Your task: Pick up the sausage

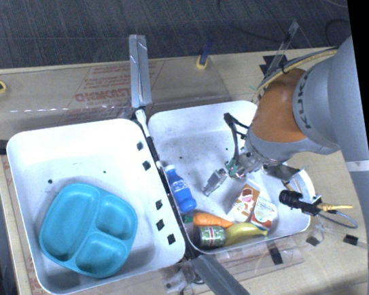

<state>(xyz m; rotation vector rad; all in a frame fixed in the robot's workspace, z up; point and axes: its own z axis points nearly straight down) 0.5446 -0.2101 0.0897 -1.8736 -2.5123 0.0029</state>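
Two shallow white bins. In the right bin your grey two-finger gripper hovers mid-bin; cannot tell its state. The sausage itself I can't pick out among the packets along the near edge. A blue sectioned plastic tray sits in the left bin's near-left corner.

The sausage is a short, orange-red, tapered piece lying flat on its side near the front wall of the right bin, touching a green can and the end of a yellow banana.
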